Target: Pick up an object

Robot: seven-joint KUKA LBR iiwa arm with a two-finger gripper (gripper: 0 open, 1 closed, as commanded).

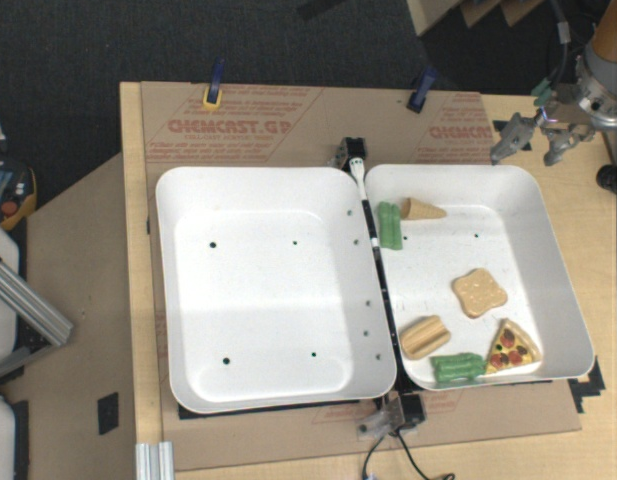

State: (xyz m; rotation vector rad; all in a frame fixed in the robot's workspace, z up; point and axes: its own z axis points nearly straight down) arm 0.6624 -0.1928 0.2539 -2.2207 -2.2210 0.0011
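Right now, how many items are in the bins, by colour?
Green: 2, a long piece and a leafy piece
Tan: 3, cone, toast, bread roll
Multicoloured: 1, pizza slice
Total: 6, all in the right bin

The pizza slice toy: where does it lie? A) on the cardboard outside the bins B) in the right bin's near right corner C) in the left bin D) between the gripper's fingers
B: the pizza slice lies inside the right bin, beside its near right rim.
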